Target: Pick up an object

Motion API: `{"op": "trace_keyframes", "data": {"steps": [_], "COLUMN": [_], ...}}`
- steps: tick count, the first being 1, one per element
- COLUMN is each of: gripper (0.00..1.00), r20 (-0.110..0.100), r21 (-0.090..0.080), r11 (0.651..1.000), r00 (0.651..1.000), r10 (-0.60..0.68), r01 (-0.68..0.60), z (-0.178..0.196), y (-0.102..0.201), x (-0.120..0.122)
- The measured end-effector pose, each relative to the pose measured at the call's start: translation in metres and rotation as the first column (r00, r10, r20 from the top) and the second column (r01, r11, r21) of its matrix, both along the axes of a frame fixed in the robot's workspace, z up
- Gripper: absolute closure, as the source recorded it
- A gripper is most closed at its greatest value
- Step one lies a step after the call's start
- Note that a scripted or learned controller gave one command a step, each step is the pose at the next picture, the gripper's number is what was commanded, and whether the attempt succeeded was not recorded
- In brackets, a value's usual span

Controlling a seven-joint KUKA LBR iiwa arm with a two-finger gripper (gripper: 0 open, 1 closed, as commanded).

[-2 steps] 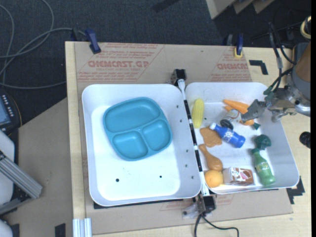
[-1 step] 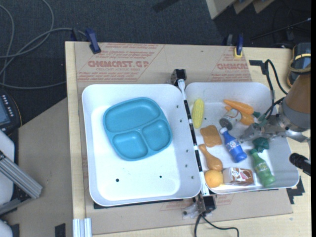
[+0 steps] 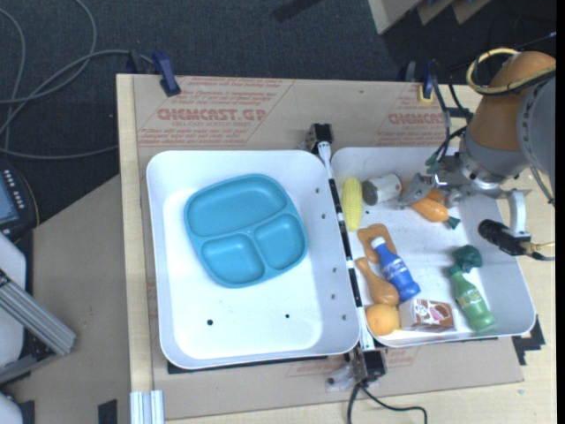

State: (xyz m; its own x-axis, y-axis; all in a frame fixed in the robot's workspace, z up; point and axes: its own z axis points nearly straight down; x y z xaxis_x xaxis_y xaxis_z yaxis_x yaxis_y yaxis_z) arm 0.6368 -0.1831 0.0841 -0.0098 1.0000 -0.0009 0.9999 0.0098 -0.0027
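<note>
My gripper point(image 3: 422, 189) hangs low over the back of the right bin point(image 3: 512, 276), at the end of the grey arm with its orange band point(image 3: 499, 117). Right beneath and just in front of it lies an orange carrot point(image 3: 432, 209) with a green tip. A small white and grey can point(image 3: 382, 188) rests to its left, and a yellow corn cob point(image 3: 351, 203) lies by the bin's left wall. Whether the gripper touches the carrot is unclear from this angle.
The right bin also holds a blue bottle point(image 3: 395, 272) lying across a tan squash-shaped piece point(image 3: 373, 239), an orange fruit point(image 3: 381, 319), a brown packet point(image 3: 432, 314), a green bottle point(image 3: 470, 299) and broccoli point(image 3: 465, 256). A blue divided plate point(image 3: 244, 229) sits in the left bin point(image 3: 256, 325).
</note>
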Motion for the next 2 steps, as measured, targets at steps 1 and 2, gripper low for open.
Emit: {"op": "trace_keyframes", "data": {"steps": [1,2], "gripper": [1.0,1.0], "r20": [0.005,-0.008], "r21": [0.0,-0.004], "r11": [1.0,1.0], "r00": [1.0,1.0], "r10": [-0.007,-0.006], "r01": [0.007,0.006], "z": [0.012,0.013], "y": [-0.002,0.069], "x": [-0.002,0.028]}}
